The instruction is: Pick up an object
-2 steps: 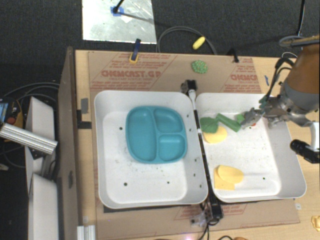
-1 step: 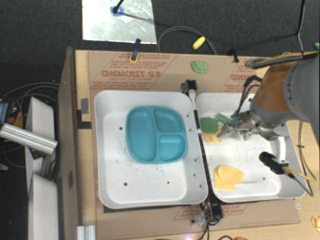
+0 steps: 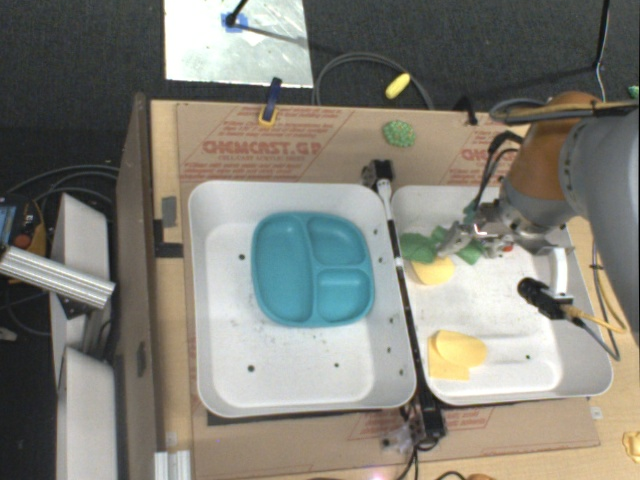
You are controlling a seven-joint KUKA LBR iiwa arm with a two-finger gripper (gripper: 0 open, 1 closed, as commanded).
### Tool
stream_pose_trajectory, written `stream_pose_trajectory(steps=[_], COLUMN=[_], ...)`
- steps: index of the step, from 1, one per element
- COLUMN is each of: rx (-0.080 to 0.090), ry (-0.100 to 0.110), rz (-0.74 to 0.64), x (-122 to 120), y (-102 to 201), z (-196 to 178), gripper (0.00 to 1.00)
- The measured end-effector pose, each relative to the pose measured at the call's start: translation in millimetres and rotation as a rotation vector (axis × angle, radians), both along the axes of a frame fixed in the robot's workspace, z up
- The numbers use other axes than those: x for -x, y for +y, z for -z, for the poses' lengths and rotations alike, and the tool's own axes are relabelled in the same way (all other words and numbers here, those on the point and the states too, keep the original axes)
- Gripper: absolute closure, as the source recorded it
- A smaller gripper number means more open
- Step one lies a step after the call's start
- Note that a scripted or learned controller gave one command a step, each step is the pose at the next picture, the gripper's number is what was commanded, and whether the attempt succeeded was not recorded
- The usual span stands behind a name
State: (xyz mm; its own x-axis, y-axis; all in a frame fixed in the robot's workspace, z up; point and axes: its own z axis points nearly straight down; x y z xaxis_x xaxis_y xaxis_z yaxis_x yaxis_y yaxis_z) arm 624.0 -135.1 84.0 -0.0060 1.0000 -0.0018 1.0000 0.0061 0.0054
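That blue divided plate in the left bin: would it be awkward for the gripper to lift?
Probably. The blue divided plate lies flat on the left bin floor, so the low rim offers little to pinch. It looks like rigid, smooth plastic: likely light, stiff and a bit slippery. Pushed, it would probably slide, not tip.

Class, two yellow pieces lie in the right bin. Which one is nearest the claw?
The rounder yellow piece at the bin's upper left, beside the green items, lies just below the claw. The other yellow piece sits apart, near the front wall.
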Motion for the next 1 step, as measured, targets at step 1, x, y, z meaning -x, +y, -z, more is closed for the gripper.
stream_pose_trajectory(steps=[1], rx=[-0.003], ry=[0.007], rz=[-0.001], x=[32.2], y=[43.7], z=[-0.2], gripper=[0.0])
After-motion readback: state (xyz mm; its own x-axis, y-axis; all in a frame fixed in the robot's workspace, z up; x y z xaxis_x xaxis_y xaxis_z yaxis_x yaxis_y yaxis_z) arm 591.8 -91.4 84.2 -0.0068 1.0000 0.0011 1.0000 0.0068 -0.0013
